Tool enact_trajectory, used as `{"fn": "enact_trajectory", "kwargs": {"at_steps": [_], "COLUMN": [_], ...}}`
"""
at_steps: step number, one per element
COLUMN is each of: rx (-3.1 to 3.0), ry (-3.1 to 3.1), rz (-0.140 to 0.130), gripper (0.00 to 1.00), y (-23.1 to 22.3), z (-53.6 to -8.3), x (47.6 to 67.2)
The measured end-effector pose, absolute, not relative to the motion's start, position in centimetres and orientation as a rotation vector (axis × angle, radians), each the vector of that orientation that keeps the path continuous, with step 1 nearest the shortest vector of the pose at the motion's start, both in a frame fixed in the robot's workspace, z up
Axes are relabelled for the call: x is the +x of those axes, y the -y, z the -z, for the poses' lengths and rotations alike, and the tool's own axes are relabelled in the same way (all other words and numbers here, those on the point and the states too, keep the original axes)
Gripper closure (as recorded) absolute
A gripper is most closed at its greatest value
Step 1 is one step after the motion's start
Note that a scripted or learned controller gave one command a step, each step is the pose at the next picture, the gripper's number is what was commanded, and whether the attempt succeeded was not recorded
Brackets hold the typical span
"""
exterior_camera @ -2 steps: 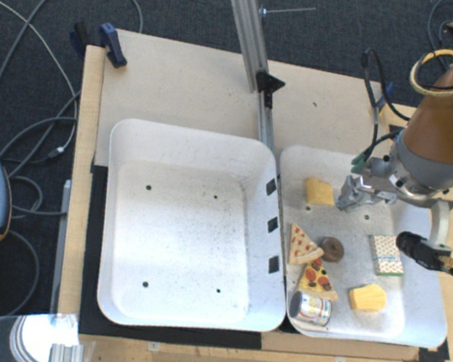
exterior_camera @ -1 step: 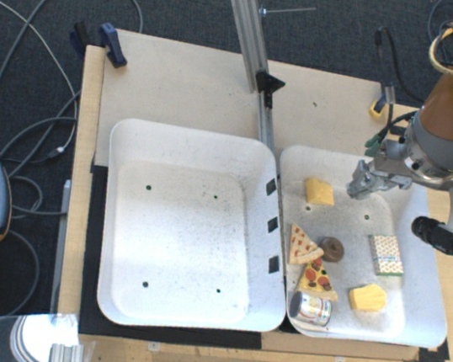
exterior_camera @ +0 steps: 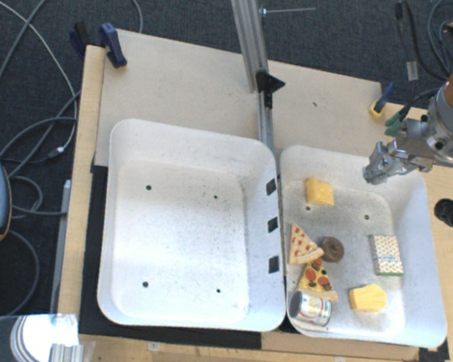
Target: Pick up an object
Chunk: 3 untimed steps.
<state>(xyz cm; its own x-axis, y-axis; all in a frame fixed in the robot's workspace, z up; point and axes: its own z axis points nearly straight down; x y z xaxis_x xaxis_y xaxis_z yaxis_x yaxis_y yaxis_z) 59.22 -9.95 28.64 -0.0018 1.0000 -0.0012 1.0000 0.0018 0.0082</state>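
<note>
White bins [exterior_camera: 189, 149] matt, speckled plastic; bench [exterior_camera: 182, 84] pale wood; can [exterior_camera: 310, 308] shiny metal; hand [exterior_camera: 379, 169] dull metal.

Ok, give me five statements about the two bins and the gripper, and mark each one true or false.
1. All the objects lie in the right bin. True.
2. The gripper is clamped on the small can. False: it hangs above the right bin's far edge, and the can lies at the near edge.
3. Two pizza slices lie near the bins' divider. True.
4. The brown ring lies in the left bin. False: it lies in the right bin.
5. Two yellow blocks lie in the right bin. True.
</note>
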Motion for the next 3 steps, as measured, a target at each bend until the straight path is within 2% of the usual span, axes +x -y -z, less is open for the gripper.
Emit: {"fn": "enact_trajectory", "kwargs": {"at_steps": [1, 3], "rx": [2.220, 2.219], "ry": [-2.231, -2.233], "rz": [0.002, 0.003], "gripper": [1.00, 1.00], "y": [5.2, -5.6], "z": [-27.6, -24.0], "x": [56.3, 51.5]}}
